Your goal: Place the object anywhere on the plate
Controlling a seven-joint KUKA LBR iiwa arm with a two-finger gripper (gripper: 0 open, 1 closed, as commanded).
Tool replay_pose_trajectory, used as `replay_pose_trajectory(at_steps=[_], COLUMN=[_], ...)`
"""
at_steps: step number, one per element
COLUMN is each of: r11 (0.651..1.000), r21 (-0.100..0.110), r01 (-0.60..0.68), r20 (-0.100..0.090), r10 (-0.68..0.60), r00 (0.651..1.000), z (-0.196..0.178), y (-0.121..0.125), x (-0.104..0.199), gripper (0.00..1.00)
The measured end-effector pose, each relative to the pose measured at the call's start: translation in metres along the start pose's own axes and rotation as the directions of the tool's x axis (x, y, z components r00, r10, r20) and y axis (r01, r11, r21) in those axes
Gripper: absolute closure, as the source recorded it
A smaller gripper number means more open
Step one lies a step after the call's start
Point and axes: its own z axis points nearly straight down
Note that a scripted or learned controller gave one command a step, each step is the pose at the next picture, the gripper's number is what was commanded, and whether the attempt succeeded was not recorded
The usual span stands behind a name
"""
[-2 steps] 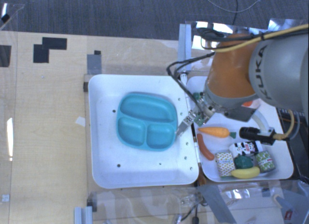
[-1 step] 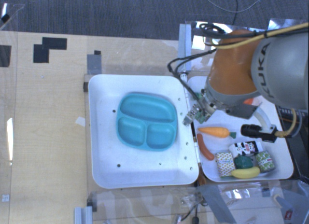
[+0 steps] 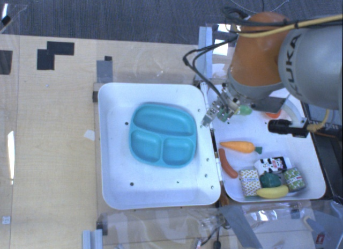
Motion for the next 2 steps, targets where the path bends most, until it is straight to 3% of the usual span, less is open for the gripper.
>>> replay_pose_trajectory(at_steps=[1,2], r11=[1.000,0.945], r21=[0.000,0.001], r01=[0.000,-0.327], r20=[0.000,0.000], r10=[0.000,0.327], r00=[1.000,0.945], z=[0.000,-0.003], y=[0.000,-0.066], x=[0.000,0.019], gripper=[0.00,0.00])
